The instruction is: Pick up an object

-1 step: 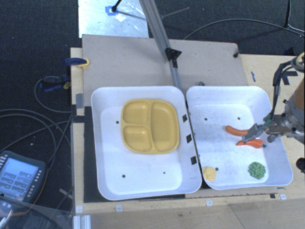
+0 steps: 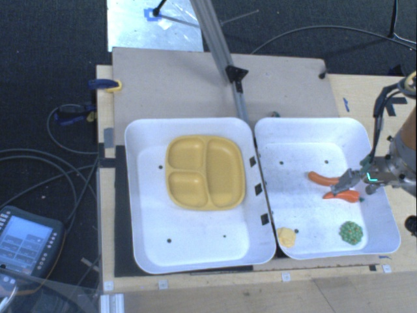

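The right white bin (image 2: pixel 306 132) holds an orange sausage-shaped piece (image 2: pixel 321 177), a second orange-red piece (image 2: pixel 347 197), a green bumpy ball (image 2: pixel 351 232) and a small pale yellow lump (image 2: pixel 286 237). My gripper (image 2: pixel 341 186) reaches in from the right, low over the bin floor. Its tip lies between the two orange pieces, just above the orange-red one and right of the sausage's end. Nothing is seen lifted off the floor. The arm's grey wrist (image 2: pixel 391 171) hangs over the bin's right wall.
The left white bin (image 2: pixel 146 240) holds a yellow three-compartment plate (image 2: pixel 205 172). A grey pole (image 2: pixel 215 34) slants from the top of the view down to the gap between the bins. Cables and a pendant lie left of the bench.
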Tool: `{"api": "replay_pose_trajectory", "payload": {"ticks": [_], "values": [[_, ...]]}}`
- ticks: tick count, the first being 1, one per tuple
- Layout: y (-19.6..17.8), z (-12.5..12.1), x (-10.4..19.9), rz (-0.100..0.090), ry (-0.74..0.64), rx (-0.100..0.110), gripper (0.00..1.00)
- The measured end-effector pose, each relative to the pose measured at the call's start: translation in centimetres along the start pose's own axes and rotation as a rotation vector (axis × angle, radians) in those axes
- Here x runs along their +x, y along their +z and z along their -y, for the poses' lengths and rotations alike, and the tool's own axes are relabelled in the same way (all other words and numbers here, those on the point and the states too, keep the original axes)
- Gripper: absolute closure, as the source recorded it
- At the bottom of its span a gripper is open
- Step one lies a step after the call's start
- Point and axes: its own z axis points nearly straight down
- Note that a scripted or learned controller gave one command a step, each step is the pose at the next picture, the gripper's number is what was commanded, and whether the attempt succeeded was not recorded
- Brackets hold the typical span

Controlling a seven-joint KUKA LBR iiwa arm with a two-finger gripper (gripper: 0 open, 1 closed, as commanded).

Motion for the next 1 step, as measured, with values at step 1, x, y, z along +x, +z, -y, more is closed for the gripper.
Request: {"api": "replay_pose_trajectory", "payload": {"ticks": [1], "values": [[4.21,0.20,0.25,-0.001,0.002,0.005,0.00]]}}
